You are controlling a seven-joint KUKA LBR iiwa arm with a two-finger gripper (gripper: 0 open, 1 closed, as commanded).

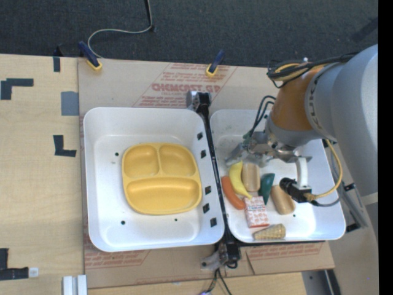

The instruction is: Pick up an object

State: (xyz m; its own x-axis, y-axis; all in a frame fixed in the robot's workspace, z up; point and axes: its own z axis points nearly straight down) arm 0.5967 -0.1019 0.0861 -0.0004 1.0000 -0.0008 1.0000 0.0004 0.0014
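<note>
The right bin [319, 226] holds a cluster of toy foods: an orange carrot-like piece [232, 192], a yellow banana [237, 179], a tan bread roll [250, 176], a teal piece [267, 186], a brown bun [282, 200], a red and white carton [256, 214] and a waffle cone [270, 231]. My gripper [244, 155] is down inside this bin, just above the bread roll and banana at the upper left of the cluster. The wrist and its cables hide the gripper's tip, and nothing shows in its grasp.
The left bin [101, 165] contains a yellow divided plate [163, 178]. A black divider rail [209, 158] runs between the bins. The grey arm with its orange band [298, 103] covers the right bin's upper right. A black cable [295, 192] loops over the bin's right part.
</note>
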